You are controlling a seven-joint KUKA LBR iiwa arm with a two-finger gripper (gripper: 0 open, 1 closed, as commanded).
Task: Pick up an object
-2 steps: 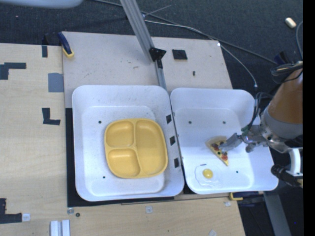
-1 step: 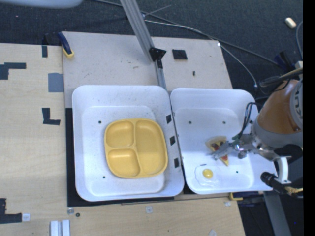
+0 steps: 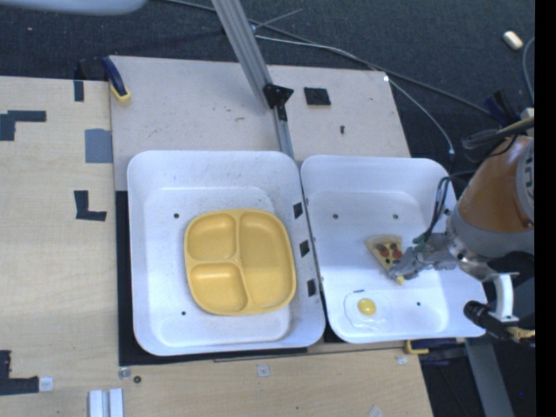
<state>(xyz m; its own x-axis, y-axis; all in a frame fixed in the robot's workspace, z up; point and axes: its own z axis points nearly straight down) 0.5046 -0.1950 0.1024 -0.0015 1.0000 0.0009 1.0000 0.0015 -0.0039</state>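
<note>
Your table (image 3: pixel 217 102) carries two white bins side by side. The left bin (image 3: pixel 156 198) holds a yellow divided plate (image 3: pixel 239 261) flat at its centre, well apart from the work. In the right bin (image 3: pixel 365 181), the arm (image 3: pixel 495 198) reaches in from three o'clock, and the claw (image 3: pixel 407 268) sits low against the pizza slice toy (image 3: pixel 385 250), likely lined up to grip it. You cannot tell how wide it stands. A fried egg toy (image 3: pixel 366 307) lies at six o'clock of the slice, near the front wall; open floor remains toward twelve o'clock.
</note>
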